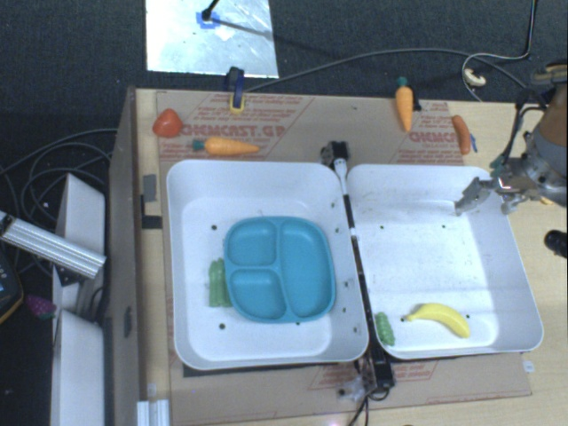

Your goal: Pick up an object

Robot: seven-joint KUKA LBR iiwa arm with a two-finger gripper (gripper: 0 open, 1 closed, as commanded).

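A: Looked down on a cardboard-covered surface [293, 118] carrying two shallow white bins, side by side and touching along a dark middle seam.

B: And in the left bin [191, 238]?

A: Held a blue divided plate [280, 269], three compartments, flat near the centre. Tucked just beside its left rim, a green vegetable piece [216, 284].

B: Right bin [506, 264]?

A: Carried a yellow banana [439, 318] near the front edge, lying on its side, curve upward. Close to the front left corner, well apart from the banana, a small green piece [384, 328].

B: The claw [486, 193]?

A: Reached in from the right, hung over the far right part of the right bin. Pinched nothing visible; well apart from the banana. Could not tell whether spread or pressed together.

B: Behind the bins?

A: Scattered on the cardboard: a red tomato-like toy [167, 123] at the far left, an orange carrot [231, 147] lying near it, another carrot [405, 106] upright-ish further right, and an orange piece [461, 134] beyond that. Also a clamp [236, 89] at the back edge.

B: Around all that?

A: Dark carpet, a shiny metal sheet [209, 25] at the top, loose cables [53, 162] to the left.
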